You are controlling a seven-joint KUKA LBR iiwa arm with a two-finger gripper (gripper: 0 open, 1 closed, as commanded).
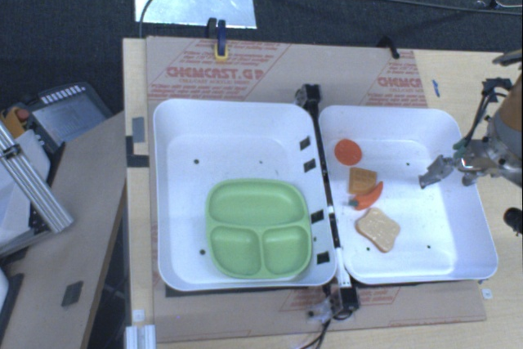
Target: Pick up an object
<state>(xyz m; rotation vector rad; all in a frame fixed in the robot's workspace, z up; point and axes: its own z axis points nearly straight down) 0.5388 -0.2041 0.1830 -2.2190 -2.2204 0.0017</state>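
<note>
In the right bin (pixel 425 261), several food pieces lie near its left side. A round orange-red slice (pixel 348 151) is farthest back, with a tan square piece (pixel 363 179) just in front of it. A red-orange curved strip (pixel 371 196) touches the tan piece. A slice of toast (pixel 377 229) lies nearest the front. My gripper (pixel 433 174) hangs over the right part of this bin, about a hand's width right of the tan piece. It touches none of the pieces, and nothing shows in it.
The left bin (pixel 180 135) holds a green three-compartment plate (pixel 257 226) at its front. A black divider strip (pixel 320 176) runs between the bins. The arm (pixel 498 155) enters over the right bin's right wall. A cable (pixel 482 106) hangs by it.
</note>
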